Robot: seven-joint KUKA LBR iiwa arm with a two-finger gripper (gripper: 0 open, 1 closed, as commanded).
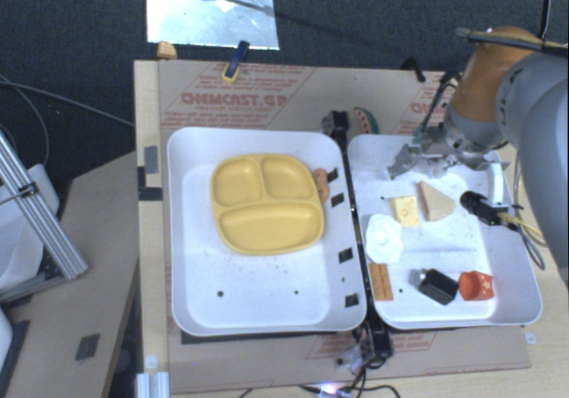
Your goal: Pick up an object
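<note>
Gripper (407, 162) low over the back part of the right bin (511, 250), near the wall between the two bins. Open or closed? Cannot tell from up here. Holding nothing, as far as can be seen.

Closest things to grab: a small yellow block (404, 210) and a tan wedge (436, 202), side by side, just in front of the gripper and apart from it. A bit nearer the front, a white round lump (384, 239). Then a thin brown strip (380, 282) right by the bin wall. Last, a black block (436, 286) and a red-orange thing (476, 285), close together at the front.

Could go wrong in a few ways, at a guess:
- Coming down between the block and the wedge and closing on air.
- Pushing one away while reaching for the other, with so little room between them.
- Slipping off the wedge because of its slanted sides.
- Bumping the bin wall when going for the strip, flat and tight beside it.
- Pinching the black block and the red-orange thing together.

Hard to make out: the tip of the gripper, grey on white and blurry. Also the white lump, nearly the same colour as the bin. Hard to name the small orange-brown bit (320, 183) beside the yellow plate (267, 203) in the left bin (191, 290). Arm (538, 103) cut off at the right side.
</note>
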